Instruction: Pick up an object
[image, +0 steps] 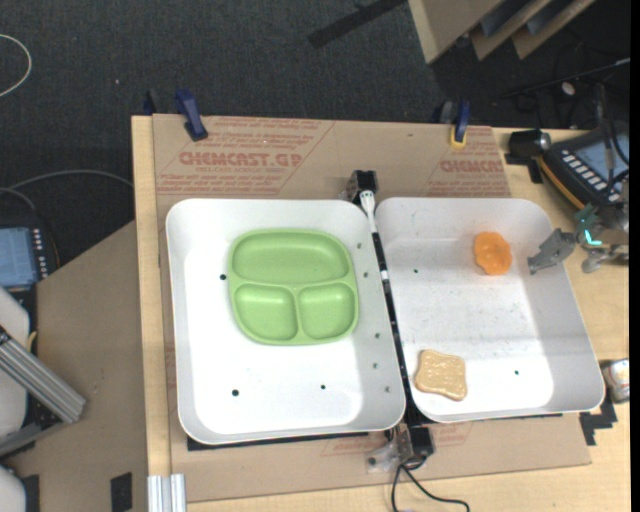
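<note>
Gripper hangs at the right bin's right rim, fingers apart and unladen, near the orange piece; it should centre over that piece before closing.

The green three-compartment plastic tray looks smooth and matt. Both shallow white plastic bins have a slight sheen. The brown cardboard sheet beneath appears dull, probably papery.
</note>
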